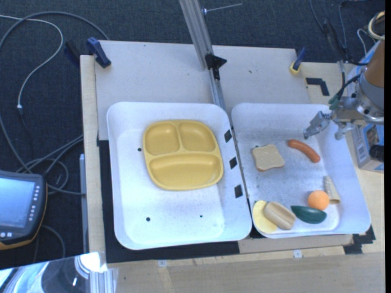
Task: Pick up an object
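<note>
Sausage (303,150) lies in the right bin (278,118), just below the open, empty gripper (328,127). Bread slice (268,157) sits nearby; orange (317,199), green vegetable (308,214) and bun (279,215) crowd the near corner. Yellow tray (181,154) occupies the left bin (128,221).

A dark blue-grey carpet (43,17) lay around a pale wooden bench (153,72). Black cables (36,60) looped over the floor at the left, near a handheld screen pendant (18,206). Blue clamps (98,50) gripped the bench's far corners. A slanted aluminium post (192,14) rose from its rear edge.
</note>
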Available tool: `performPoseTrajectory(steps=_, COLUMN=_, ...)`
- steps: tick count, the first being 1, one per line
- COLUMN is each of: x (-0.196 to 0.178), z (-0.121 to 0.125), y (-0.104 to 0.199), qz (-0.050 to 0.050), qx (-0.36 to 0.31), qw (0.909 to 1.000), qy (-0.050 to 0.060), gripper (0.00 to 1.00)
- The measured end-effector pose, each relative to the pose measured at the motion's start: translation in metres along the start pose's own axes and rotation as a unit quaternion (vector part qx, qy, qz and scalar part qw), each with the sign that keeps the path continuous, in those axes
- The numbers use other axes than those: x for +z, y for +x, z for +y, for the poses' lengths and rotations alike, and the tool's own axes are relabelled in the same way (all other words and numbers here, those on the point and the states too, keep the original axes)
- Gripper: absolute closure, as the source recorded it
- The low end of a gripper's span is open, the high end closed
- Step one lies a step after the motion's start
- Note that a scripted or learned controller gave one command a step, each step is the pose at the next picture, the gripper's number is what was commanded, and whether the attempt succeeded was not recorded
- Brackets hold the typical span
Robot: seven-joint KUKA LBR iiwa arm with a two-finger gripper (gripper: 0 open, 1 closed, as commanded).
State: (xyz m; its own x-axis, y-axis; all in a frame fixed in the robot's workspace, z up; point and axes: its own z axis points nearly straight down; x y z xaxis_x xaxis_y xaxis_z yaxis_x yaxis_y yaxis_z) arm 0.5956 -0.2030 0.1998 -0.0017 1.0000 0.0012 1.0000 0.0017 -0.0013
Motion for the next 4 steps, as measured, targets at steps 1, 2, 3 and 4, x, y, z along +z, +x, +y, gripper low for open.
performPoseTrajectory(steps=1, x=0.0, z=0.0, y=0.0, qz=0.0, qx=0.0, qw=1.0, qy=0.0, gripper=0.0)
performPoseTrajectory(steps=2, x=0.051, z=-0.007, y=-0.008, qz=0.0, qx=0.001, qw=1.0, qy=0.003, gripper=0.0)
performPoseTrajectory(steps=3, x=0.104, z=-0.009, y=-0.007, qz=0.001, qx=0.001, qw=1.0, qy=0.003, gripper=0.0)
performPoseTrajectory(steps=4, x=0.089, z=-0.006, y=-0.007, qz=0.0, qx=0.0, qw=1.0, qy=-0.001, gripper=1.0)
